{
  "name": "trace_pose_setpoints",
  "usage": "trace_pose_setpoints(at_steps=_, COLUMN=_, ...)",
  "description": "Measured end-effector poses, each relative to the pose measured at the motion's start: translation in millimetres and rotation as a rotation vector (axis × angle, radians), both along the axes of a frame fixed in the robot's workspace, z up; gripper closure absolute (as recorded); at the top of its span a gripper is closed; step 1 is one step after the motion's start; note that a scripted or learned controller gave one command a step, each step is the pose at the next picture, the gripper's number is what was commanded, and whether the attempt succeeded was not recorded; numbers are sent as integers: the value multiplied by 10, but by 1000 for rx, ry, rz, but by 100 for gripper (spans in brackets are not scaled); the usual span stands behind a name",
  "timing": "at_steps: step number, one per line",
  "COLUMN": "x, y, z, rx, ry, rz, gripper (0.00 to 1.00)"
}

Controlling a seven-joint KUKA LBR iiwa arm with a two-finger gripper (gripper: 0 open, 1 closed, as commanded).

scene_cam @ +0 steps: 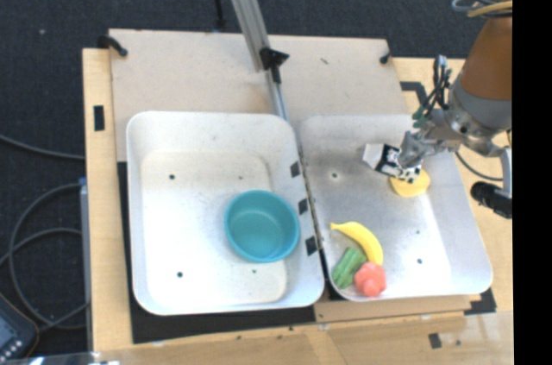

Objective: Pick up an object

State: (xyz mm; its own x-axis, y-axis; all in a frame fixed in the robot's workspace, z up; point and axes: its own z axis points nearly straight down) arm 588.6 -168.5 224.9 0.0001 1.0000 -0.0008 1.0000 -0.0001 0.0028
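1. Camera view looks down at a slant on a tan desk [198, 66] with two shallow white bins sitting side by side on it.
2. The left bin [164, 147] has a teal bowl [261, 225] in it, sitting upright toward the lower right part of that bin, close to the wall it shares with the other one.
3. The right bin [448, 242] has most of the stuff: a banana [362, 239], a green vegetable [347, 266] just below and left of it, and a red fruit [370, 279] tucked against the green one, all bunched up near the bin's front-left corner.
4. Further back in that bin there's a small round yellow thing [410, 185], well apart from the banana bunch.
5. The arm [485, 83] comes in from the right, grey with the orange band up top, and the gripper [404, 165] is low over the right bin, right at the back edge of the yellow thing. Honestly can't tell how it's set or whether it's got anything, too small and dark.
6. A metal pole [246, 5] slants in from the top, ending at the seam between the bins.
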Motion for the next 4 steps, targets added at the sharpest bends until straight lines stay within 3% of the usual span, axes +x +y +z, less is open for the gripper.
trace_pose_setpoints(at_steps=3, x=250, y=1580, z=-138, rx=2, ry=1, rz=7, gripper=100)
trace_pose_setpoints(at_steps=4, x=457, y=2142, z=-9, rx=3, ry=0, rz=8, gripper=100)
